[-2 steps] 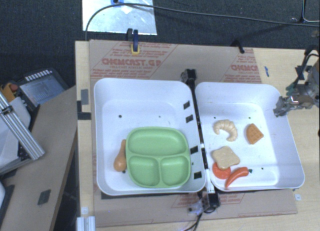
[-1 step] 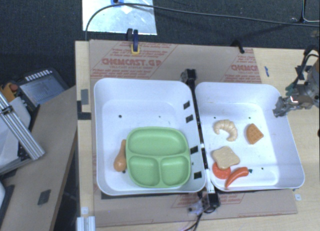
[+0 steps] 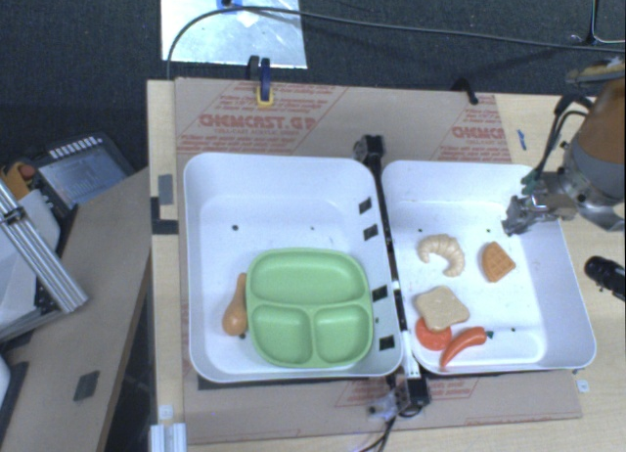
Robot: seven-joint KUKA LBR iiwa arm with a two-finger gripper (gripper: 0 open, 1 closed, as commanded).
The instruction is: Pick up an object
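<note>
Down on the desk (image 3: 323,108) sit 2 shallow white bins, side by side. The left bin (image 3: 210,196) carries a green divided plate (image 3: 308,306) with 3 compartments, set at its near side, and a tan toy drumstick (image 3: 236,309) lies just left of that plate, touching its edge.

Over to the right bin (image 3: 567,333), where the pickable pieces wait. A pale croissant (image 3: 444,250) lies near the middle. Just right of it, apart from it, sits a small orange waffle-like piece (image 3: 498,262). Nearer in, a slice of toast (image 3: 440,305) rests partly over a red tomato slice (image 3: 427,335), and a red chili pepper (image 3: 463,342) curves along the near right of both, touching the tomato slice.

And here is the arm (image 3: 599,171), reaching in from the right, orange band visible above the wrist. Its pincer (image 3: 518,215) sits above the right bin's far right part, beyond the waffle-like piece and well clear of the croissant. How far the pincer is spread, I cannot tell from this angle; nothing shows in its grip.
</note>
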